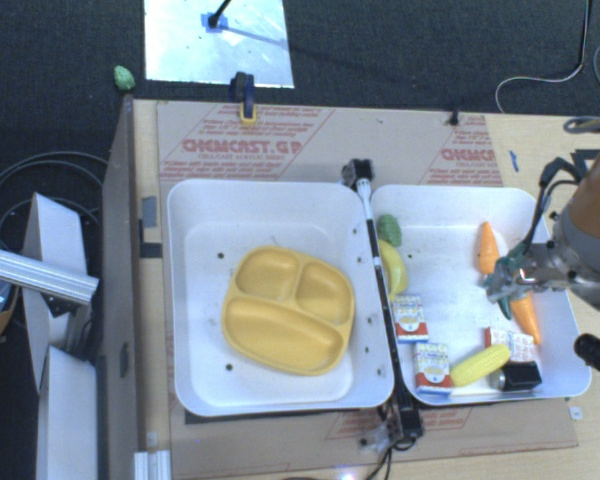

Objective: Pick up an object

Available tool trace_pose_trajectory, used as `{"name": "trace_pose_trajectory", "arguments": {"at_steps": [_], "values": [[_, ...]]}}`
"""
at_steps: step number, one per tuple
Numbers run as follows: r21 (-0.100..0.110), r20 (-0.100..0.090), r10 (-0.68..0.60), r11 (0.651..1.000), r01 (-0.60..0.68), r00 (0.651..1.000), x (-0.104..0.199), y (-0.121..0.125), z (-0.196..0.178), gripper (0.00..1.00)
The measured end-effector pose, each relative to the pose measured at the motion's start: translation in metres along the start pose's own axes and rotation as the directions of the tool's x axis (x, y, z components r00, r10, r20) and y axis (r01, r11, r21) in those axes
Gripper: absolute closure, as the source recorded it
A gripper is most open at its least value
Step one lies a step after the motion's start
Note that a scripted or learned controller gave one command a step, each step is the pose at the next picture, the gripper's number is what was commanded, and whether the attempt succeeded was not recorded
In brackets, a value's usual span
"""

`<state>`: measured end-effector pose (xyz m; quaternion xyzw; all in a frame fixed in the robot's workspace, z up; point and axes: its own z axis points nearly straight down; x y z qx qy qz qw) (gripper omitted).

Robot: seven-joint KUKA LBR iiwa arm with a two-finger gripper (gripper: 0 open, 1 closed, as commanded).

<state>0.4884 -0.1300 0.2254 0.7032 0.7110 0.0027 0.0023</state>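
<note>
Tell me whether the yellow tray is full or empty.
Empty: the yellow tray lies in the left bin, and all three compartments show bare yellow.

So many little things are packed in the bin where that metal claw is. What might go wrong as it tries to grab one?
The gripper sits between two carrots at the right bin's far side, so it may close on neither, or nudge one away. Nearby, the corn cob, small cartons and a black block crowd together; a grab there might catch two things or slip off. The bin wall is also close, so the fingers could possibly bump it.
</note>
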Motion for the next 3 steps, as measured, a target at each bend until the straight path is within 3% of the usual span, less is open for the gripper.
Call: {"name": "trace_pose_trajectory", "arguments": {"at_steps": [1,2,3], "values": [[0.001,-0.002,-0.004,1.0,0.004,1.0,0.079,0.085,0.028,1.0],[0.009,-0.001,0.003,1.0,-0.003,1.0,0.127,0.061,0.028,1.0],[0.004,-0.001,0.004,1.0,-0.004,1.0,0.14,0.037,-0.002,1.0]]}}
